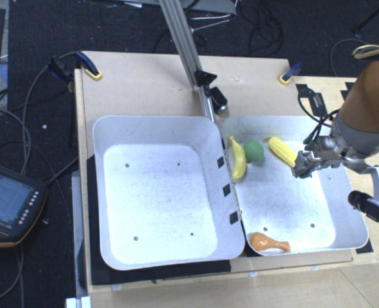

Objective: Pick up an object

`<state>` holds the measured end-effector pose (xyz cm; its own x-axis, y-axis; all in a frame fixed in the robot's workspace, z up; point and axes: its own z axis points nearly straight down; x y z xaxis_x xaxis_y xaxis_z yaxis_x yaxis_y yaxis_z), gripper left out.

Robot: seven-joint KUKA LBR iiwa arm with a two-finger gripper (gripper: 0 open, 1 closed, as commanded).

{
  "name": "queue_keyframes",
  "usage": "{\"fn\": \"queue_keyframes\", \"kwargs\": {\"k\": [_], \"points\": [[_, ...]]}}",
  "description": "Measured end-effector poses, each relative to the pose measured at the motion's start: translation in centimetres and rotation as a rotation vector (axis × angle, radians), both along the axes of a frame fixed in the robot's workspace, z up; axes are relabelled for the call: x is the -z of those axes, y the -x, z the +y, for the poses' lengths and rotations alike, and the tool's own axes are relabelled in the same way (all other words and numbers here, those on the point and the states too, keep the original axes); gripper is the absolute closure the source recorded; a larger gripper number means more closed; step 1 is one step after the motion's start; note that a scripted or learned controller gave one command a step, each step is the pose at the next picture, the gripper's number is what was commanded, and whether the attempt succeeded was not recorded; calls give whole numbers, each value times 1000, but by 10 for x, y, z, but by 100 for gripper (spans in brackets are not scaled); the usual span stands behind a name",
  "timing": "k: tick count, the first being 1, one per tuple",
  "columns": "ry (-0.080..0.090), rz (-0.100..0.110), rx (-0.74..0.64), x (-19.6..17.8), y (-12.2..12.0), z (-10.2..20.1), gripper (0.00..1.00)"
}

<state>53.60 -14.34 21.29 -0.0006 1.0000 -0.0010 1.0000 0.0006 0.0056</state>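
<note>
Left bin: the shallow white plastic bin on the left holds nothing I could go for.
Banana: a yellow curved toy banana lies against the right bin's left wall, long axis running roughly top to bottom.
Ball: a round green ball sits touching the banana's right side.
Orange piece: a small orange pear-shaped toy rests near the front rim, well apart from the rest.
Right bin: the matching white bin on the right holds all four.
Corn: a yellow corn-cob-shaped toy lies slantwise, upper left to lower right.
My gripper: my dark two-finger gripper sits right at the corn's lower right end; I cannot tell how my tool is set.
Key relation: the corn runs up and left from my tool, so I judge it the nearest pick.
</note>
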Motion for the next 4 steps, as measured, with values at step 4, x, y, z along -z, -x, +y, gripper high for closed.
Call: {"fn": "queue_keyframes", "kwargs": {"k": [4], "points": [[-2,7,-3,-31,-59,151,100]]}}
